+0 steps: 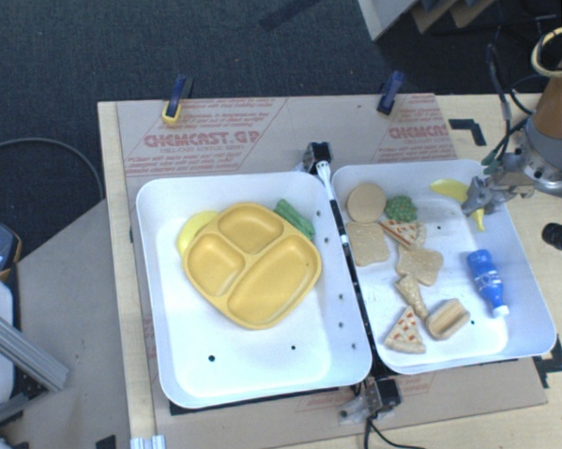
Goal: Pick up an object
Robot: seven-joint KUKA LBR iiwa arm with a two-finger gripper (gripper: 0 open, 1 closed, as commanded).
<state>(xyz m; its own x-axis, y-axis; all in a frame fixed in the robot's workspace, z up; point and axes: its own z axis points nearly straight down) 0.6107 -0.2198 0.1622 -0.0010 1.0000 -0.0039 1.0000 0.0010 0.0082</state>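
The likeliest target is the yellow banana-shaped toy (451,191), lying in the back right corner of the right bin (527,342), because the end effector (478,202) sits right over its near end. Whether the end effector is clenched on it or released I cannot tell; the toy is touching or just under the tip, and nothing shows it lifted.

The other candidates lie loose and mostly apart, which suits a grasp from above: a blue bottle (487,280) near the right wall, a bread-roll piece (447,318) and a pizza slice (406,333) toward the front, pale biscuit shapes (368,243) and a round cookie (365,203) by the left wall, a green broccoli piece (400,207) just beside the cookie.

The left bin (175,356) holds a yellow divided tray (253,264), resting on a yellow disc (193,230), with a green piece (294,216) at its back edge. Both bins sit side by side on the surface (124,274), with clamps (175,100) on the far edge of the board under them, presumably so pushes do not shift them.
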